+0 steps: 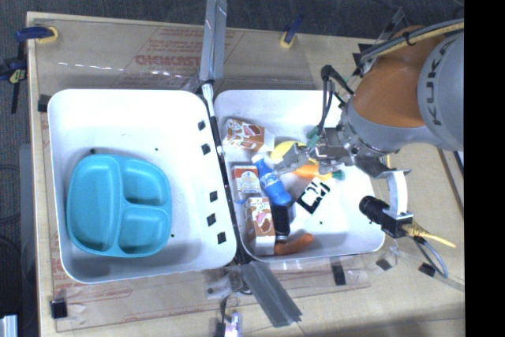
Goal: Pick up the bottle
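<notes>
The blue-capped bottle (276,201) lies among snack packets (243,136); the gripper (316,154) should be centred across its body. Grip state cannot be told.

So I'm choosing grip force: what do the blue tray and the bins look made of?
The tray looks like moulded plastic: uniform light blue, rounded compartments, soft sheen. The bins also look like smooth white plastic with rounded corners, though thin coated metal can't be ruled out.
</notes>
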`<state>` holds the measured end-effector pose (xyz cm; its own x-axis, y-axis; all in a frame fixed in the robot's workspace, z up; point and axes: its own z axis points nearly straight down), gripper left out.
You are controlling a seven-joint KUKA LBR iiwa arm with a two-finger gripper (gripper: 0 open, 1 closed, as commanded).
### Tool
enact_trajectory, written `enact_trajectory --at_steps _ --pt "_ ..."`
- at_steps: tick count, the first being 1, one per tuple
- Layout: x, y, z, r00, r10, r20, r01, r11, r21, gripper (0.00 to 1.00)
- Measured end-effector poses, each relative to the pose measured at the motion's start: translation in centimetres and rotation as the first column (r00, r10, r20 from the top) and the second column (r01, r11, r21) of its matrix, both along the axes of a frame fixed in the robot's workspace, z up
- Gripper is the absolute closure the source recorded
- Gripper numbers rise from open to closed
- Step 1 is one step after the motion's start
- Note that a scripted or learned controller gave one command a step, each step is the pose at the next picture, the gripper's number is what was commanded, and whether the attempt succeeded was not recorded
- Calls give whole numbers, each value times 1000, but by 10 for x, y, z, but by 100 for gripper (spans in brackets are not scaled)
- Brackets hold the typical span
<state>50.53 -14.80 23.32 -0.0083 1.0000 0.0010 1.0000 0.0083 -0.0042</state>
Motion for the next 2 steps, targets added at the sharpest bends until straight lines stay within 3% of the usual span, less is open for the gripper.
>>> enact_trajectory --at_steps 1,2 --pt "24 27 -133 904 429 5 -428 903 -13 0" --pt "26 -55 -140 936 352 5 -352 936 -2 0"
